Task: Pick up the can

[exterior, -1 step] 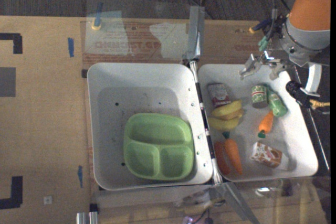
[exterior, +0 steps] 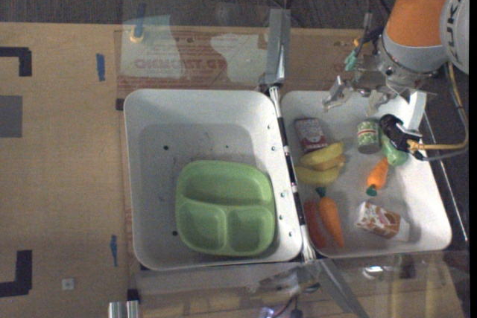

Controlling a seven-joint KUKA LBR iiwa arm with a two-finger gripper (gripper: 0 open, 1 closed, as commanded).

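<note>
Look down at the counter (exterior: 59, 160) from above. You see two white bins side by side. The left bin (exterior: 149, 115) holds a green tray (exterior: 225, 207) with three parts. The right bin (exterior: 428, 216) holds the food toys.

The can (exterior: 368, 136) stands upright at the far end of the right bin. It has a green label and a light top. A green thing (exterior: 393, 153) lies just beside it on the right.

Your arm (exterior: 426, 11) reaches in from the right. The gripper (exterior: 369, 89) hangs over the far edge of the right bin, just past the can. Nothing is between its fingers that you can see, and you cannot tell if they are apart or together.

A small red can (exterior: 311, 133) lies left of the green can. Two bananas (exterior: 320, 164) lie near it. Two carrots (exterior: 325, 222) lie at the near end, and a small carrot (exterior: 377, 176) sits near the middle. A red and white carton (exterior: 380, 220) lies on its side at the near right.
</note>
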